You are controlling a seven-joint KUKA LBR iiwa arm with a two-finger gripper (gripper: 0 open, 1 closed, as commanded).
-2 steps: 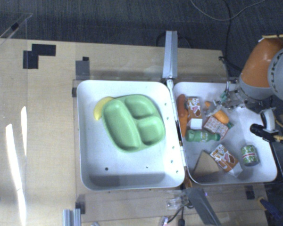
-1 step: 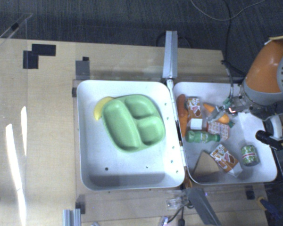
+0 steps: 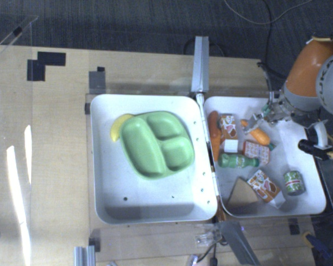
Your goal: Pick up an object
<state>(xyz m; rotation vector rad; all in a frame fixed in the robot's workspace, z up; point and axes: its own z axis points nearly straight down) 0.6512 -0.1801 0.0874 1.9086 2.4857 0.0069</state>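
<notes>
**A:** gripper [image 3: 268, 114] status?

**B:** sits over the right bin [image 3: 316, 204], up near its 12 o'clock rim. can't tell how it's set, too small and cluttered there. nothing visibly held. grey arm [image 3: 322, 87] with the orange band comes in from 3 o'clock

**A:** what's closest to it?

**B:** small orange carrot-like piece [image 3: 258, 136] just beside it at 7 o'clock. can't tell if they touch

**A:** rest of that bin?

**B:** long orange-red sausage shape [image 3: 213, 129] along the 9 o'clock wall. printed packet [image 3: 228, 125] next to it, small white block [image 3: 231, 146] under that. green bottle [image 3: 237, 160] lying on its side near centre, red printed packet [image 3: 257, 151] touching its 2 o'clock end. another printed packet [image 3: 264, 185] toward 6 o'clock, beside a brown triangular card [image 3: 243, 192]. small green can [image 3: 293, 183] at 4 o'clock, well apart from the gripper

**A:** left bin?

**B:** left bin [image 3: 116, 204] has a green divided tray [image 3: 157, 143], three compartments, tilted a bit, sitting toward 12 o'clock. yellow thing [image 3: 117, 128] pokes out from under its 10 o'clock edge, mostly hidden, could be a banana
</notes>
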